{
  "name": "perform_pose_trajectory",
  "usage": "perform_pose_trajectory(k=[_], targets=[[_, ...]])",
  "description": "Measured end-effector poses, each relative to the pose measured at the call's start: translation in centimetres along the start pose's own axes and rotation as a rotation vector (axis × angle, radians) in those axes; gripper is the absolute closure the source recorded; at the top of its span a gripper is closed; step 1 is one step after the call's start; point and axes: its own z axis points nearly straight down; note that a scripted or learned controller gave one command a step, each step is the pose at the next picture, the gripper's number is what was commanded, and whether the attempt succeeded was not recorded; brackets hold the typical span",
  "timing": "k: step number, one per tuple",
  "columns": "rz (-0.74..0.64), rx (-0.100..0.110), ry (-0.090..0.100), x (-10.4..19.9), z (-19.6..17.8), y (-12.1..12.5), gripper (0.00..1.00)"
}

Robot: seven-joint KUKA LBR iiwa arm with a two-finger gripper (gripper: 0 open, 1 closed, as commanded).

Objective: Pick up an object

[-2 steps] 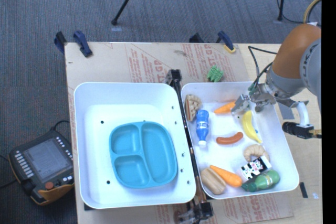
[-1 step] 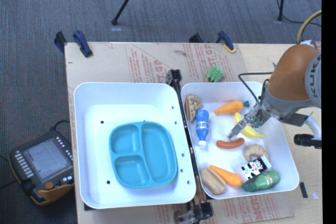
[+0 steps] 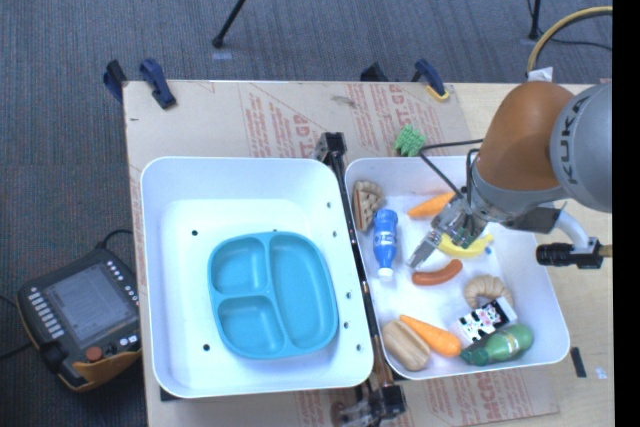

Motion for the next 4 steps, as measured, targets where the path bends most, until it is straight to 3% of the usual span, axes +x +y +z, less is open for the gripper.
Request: perform_pose_trajectory(k=[1, 2, 3, 4], targets=[[-0.073, -0.001, -0.003, -0.1, -0.1, 6.0, 0.0], [-0.028, 0.0, 0.0, 4.7, 0.0, 1.1, 0.0], [0.097, 0.0, 0.001, 9.1, 0.1, -1.3, 0.0], [-0.129, 0.007, 0.005, 0.6, 0.2, 6.2, 0.0]])
